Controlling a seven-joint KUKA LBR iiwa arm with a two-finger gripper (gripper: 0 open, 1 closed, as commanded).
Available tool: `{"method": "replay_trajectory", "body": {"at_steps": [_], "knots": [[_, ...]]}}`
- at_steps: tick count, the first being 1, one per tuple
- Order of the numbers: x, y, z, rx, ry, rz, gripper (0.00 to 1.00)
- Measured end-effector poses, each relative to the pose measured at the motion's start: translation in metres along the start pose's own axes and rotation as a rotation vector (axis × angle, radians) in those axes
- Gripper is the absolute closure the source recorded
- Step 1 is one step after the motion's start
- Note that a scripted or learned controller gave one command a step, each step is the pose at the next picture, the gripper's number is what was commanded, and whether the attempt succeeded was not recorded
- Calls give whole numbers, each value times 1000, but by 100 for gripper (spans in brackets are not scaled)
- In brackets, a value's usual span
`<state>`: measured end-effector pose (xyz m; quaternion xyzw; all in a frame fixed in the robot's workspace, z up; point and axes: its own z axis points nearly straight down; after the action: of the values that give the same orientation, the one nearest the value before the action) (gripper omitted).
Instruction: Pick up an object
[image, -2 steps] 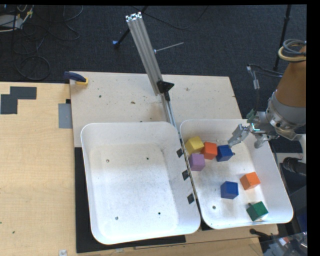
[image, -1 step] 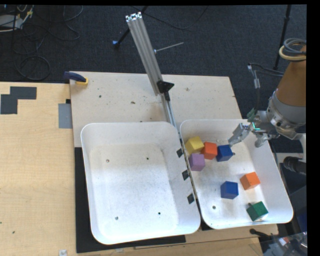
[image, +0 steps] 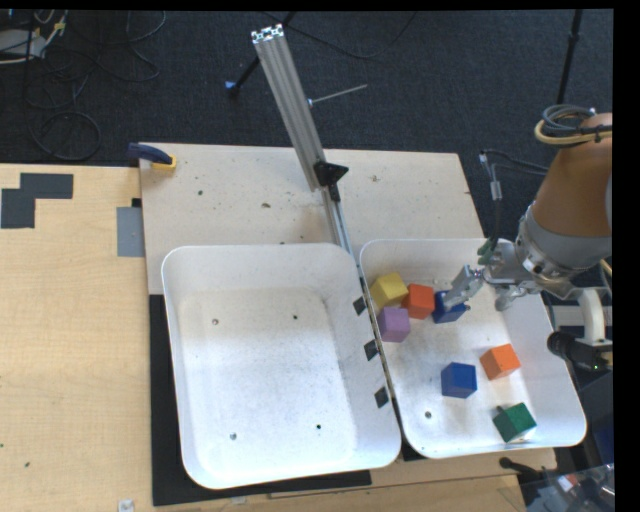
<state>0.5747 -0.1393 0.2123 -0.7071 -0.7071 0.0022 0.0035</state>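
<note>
Over right bin (image: 560, 420), gripper (image: 452, 303) low.

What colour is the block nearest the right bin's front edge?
Green: the block shows best in the camera view, at the right bin's front corner.

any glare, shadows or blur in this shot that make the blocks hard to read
Camera view: lighting is even and soft, with no harsh glare on the right bin; blocks such as the blue cube and green cube cast only faint shadows. The image is slightly soft overall, and the tool blurs into something dark blue at its tip, so its fingers are hard to separate.
</note>
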Motion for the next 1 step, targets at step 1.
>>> {"method": "replay_trajectory", "body": {"at_steps": [1], "knots": [[-7,-7,58,2,0,1,0]]}}
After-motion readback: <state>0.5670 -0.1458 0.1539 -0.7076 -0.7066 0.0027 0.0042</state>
